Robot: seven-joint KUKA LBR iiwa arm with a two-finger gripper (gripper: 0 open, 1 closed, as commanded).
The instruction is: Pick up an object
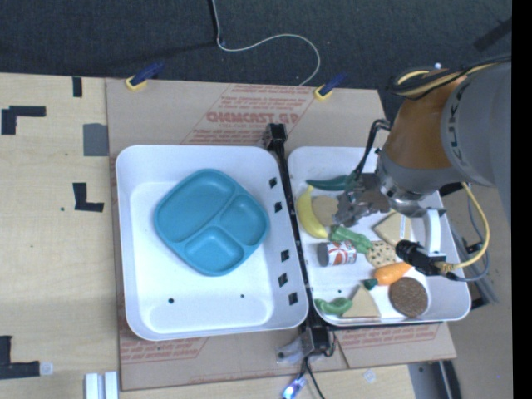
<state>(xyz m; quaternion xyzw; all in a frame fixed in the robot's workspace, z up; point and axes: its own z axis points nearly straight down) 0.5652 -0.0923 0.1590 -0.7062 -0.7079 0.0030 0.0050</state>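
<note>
Seen from above at a slant: a light wood-grain table (pixel 50 248) marked with small black tape pieces, a brown cardboard sheet (pixel 241 115) with red print laid over it and held by two blue-and-yellow clamps (pixel 145 75) at its far edge. Beyond the table, dark carpet (pixel 108 15) crossed by a thin white cable (pixel 266 44). On the cardboard, two shallow white bins side by side, touching along a black clipped seam. In the left bin (pixel 141 306), just a blue three-compartment plate (pixel 212 220), lying flat toward the far side. In the right bin (pixel 445 310), a crowd of toy food: a yellow banana (pixel 311 214) near the seam, a green chilli (pixel 331 183) beyond it, a small red-and-white can (pixel 338 255) on its side, a green piece (pixel 353 238) just above the can, a dotted cracker (pixel 380 253), an orange carrot (pixel 391 273), a brown round cookie (pixel 408 297) at the near right, a tan wedge (pixel 361 307) with a green leaf (pixel 332 307) at the near edge. Reaching in from the right, the grey arm with its orange band (pixel 420 135), covering the bin's far right part. Gripper (pixel 353 209) down among the items between banana and cracker; fingers too dark and cluttered to tell open or closed, nothing visibly held
</note>
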